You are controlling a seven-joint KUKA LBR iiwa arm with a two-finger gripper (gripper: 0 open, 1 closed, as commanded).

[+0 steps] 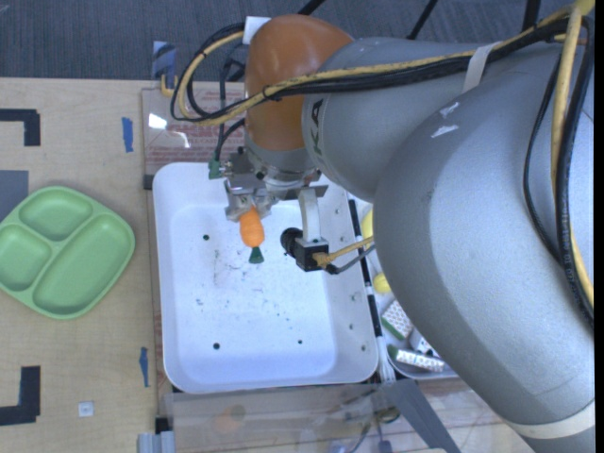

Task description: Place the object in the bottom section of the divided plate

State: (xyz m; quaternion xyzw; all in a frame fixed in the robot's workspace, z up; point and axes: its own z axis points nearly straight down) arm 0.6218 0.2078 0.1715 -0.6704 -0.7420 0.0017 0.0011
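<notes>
Wooden bench bears the green divided plastic plate (64, 251), well left of the small orange carrot-shaped toy (251, 231) clamped upright by the two-finger gripper (249, 217).

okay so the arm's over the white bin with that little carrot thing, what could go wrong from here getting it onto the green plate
1. The carrot hangs just under the gripper; the hold seems to be on its top end alone, so it may slip during the move.
2. The divided plate lies outside the white bin, past its left wall, so a low carry could clip that rim.
3. The plate's sections adjoin closely, so a slightly off release could land in the wrong one.
</notes>
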